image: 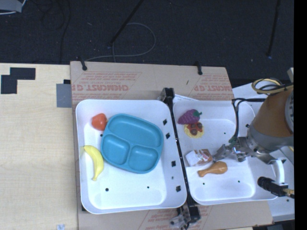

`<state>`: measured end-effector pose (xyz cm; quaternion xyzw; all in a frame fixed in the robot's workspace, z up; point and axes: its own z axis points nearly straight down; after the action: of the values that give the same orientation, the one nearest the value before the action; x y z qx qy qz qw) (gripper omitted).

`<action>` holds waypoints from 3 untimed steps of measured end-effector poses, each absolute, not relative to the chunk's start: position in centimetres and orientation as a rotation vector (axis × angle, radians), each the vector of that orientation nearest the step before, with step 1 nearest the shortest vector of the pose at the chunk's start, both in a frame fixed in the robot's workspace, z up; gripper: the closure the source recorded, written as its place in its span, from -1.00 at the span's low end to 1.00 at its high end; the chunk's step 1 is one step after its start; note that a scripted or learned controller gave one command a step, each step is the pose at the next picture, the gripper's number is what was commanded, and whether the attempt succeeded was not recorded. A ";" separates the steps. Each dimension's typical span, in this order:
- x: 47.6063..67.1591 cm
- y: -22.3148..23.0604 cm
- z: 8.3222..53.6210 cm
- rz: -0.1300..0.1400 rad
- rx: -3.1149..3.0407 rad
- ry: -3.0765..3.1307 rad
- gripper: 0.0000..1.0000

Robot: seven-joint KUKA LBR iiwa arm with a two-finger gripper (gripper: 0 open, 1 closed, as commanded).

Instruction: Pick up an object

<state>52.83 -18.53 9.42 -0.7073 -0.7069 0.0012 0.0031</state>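
Left bin: one blue tray, one banana, one tomato, right bin: one grape bunch, one drumstick, one packet, arm low from right, gripper beside packet, jaw state unclear.

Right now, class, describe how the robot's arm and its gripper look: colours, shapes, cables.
The arm is a thick rounded segment, orange-brown above and grey toward the wrist. A black cable loops along its upper side. The gripper is small, grey metal, with slender parts.
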 end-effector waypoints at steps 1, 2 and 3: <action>52.8 -18.5 8.7 0.003 -2.224 -2.213 -1.00; 52.8 -18.6 9.8 0.002 -2.230 -2.208 1.00; 53.1 -18.3 16.1 -0.002 -2.221 -2.225 1.00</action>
<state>53.06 -18.27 16.07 -0.7064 -0.7078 -0.0008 -0.0009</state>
